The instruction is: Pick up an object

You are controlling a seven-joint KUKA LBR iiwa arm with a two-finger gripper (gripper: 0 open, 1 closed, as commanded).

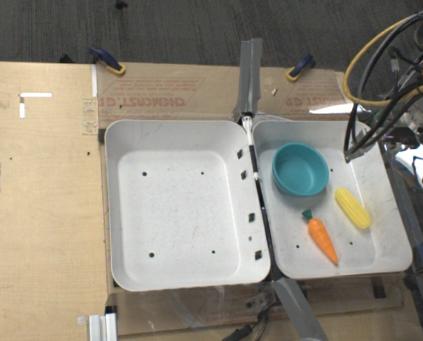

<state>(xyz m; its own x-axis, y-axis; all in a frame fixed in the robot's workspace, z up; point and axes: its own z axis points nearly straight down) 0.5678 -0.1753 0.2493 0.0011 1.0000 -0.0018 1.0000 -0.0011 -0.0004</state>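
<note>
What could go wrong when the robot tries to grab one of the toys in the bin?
The carrot and the corn lie close together, so reaching for one might bump the other. Both look smooth and tapered, so they may slip out of a pinch. The teal bowl is round and wide, probably hard to grip except by its rim. The cables hanging over the right bin could snag.

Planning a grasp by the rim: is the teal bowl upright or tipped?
Upright: the teal bowl shows its open mouth and inside floor, rim facing up.
</note>
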